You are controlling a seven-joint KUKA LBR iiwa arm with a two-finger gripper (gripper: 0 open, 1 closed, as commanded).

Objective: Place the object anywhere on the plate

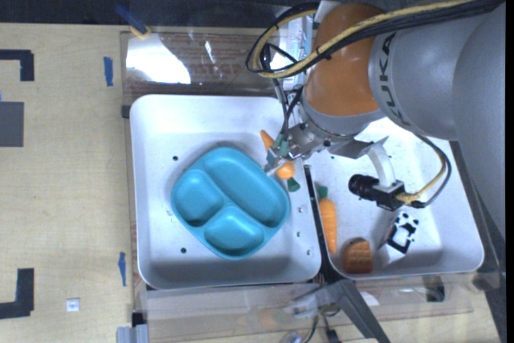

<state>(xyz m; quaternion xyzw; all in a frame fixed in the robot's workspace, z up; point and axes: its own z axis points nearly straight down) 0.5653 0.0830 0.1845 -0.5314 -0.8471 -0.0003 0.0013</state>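
The claw (283, 153) hangs at the inner wall between the two bins, under the arm's (345, 84) orange band. Its tip is crowded by cables and mounts, so I cannot tell whether it is spread or pressed together.

The small orange object (283, 169) sits right at the claw's tip, touching it or nearly so. It is bright orange. One patch shows just below the tip, and another sliver pokes out just above and to the left of it. A small dark green bit lies just below and to the right of the claw. Whether these pieces form one thing is unclear, and so is whether the claw pinches it.

The plate (193, 201) lies below and to the left of the claw, in the left bin (152, 132). It is sky blue with three hollows, and its near rim reaches almost under the tip. The orange patch lies at that rim's edge.

In the right bin (450, 245), a carrot (328, 225) with a green top lies below and slightly right of the claw. A round orange-brown item (359, 254) lies farther down, just beside the carrot's end.
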